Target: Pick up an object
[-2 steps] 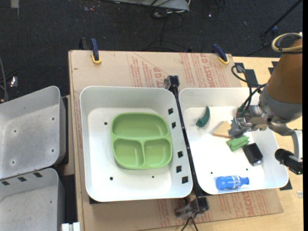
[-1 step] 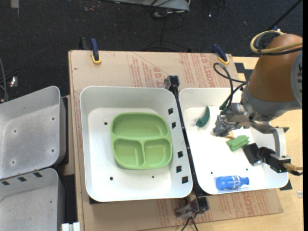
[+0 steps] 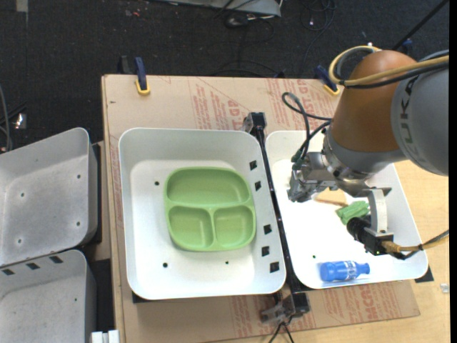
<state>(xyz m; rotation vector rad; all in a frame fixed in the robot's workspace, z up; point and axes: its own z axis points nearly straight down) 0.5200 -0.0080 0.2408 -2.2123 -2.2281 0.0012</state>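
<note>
One blue bottle [image 3: 343, 270] lies in the right bin [image 3: 410, 220]; the arm [image 3: 378, 113] hangs over it, jaws' state unclear; one green tray [image 3: 211, 208] left.

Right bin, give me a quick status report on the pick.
Gripper low over the right bin, grip unconfirmed. Blue bottle lying loose near front edge; green item and tan stick under the wrist. Green divided tray in left bin.

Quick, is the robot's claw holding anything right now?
Gripper: cannot be told. It sits low over the right bin, and nothing shows in its grasp.
</note>
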